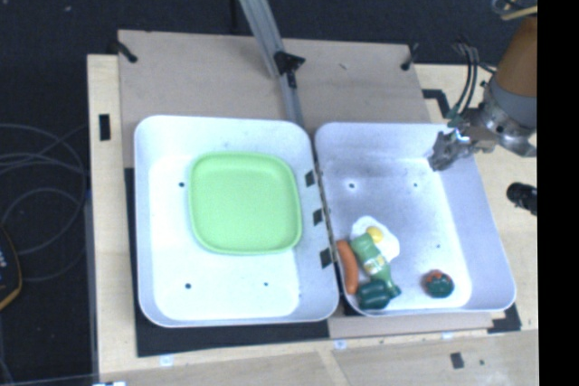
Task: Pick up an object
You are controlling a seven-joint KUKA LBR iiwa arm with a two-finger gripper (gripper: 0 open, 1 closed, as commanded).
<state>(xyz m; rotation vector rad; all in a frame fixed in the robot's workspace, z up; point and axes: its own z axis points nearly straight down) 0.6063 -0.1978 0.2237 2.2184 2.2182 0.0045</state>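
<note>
Camera view looks down on two shallow white bins set side by side on a pale bench. A square green plate (pixel 244 202) lies flat in the left bin (pixel 163 285), near its middle and a little toward the far edge. The right bin (pixel 398 167) holds a small cluster near its front left corner: an orange carrot (pixel 347 265) lying along the left wall, a green bottle-like toy (pixel 371 254) just beside it resting on a white fried egg with a yellow yolk (pixel 385 239), and a dark green piece (pixel 375 292) at the front edge. A round dark green item topped with red (pixel 438 284) sits apart, toward the front right corner. The gripper (pixel 441 155) hangs over the right bin's far right edge, well apart from all the objects; whether its claw is released or clenched cannot be told, and nothing shows in its grasp.
</note>
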